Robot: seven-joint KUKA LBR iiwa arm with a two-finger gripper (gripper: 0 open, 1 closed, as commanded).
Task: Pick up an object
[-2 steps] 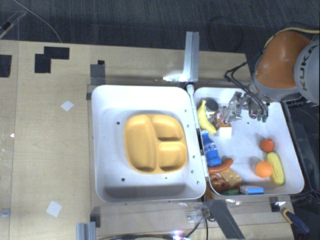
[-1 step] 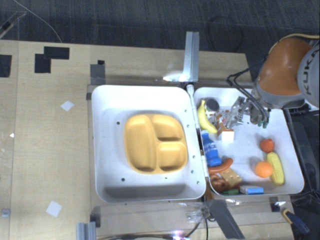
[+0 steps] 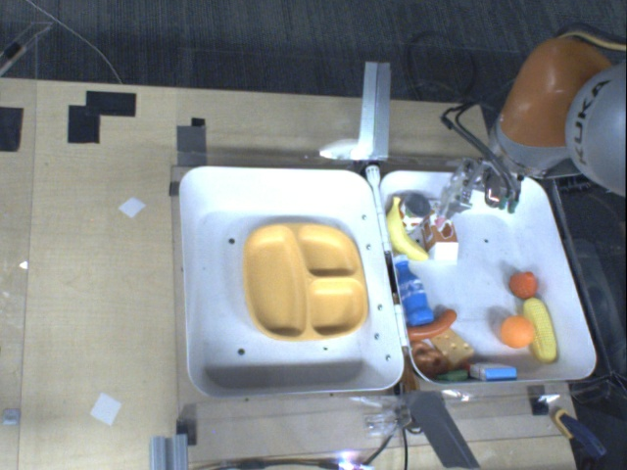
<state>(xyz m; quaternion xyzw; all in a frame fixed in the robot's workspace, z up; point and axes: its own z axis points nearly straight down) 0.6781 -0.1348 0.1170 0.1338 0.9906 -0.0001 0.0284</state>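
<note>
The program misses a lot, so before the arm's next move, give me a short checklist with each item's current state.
1. Gripper over the right bin: ok, near its back left part.
2. Something between the fingers: cannot tell.
3. Objects close under the gripper: ok, banana and small white block.
4. Targets with room around them: ok, orange ball and corn cob by the right wall.
5. Left bin contents: ok, yellow divided tray lies flat.

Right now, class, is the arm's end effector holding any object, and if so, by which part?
It cannot be told. The end effector hangs low in the right bin, over the pile beside the banana, but no object is clearly seen between its tips.
</note>
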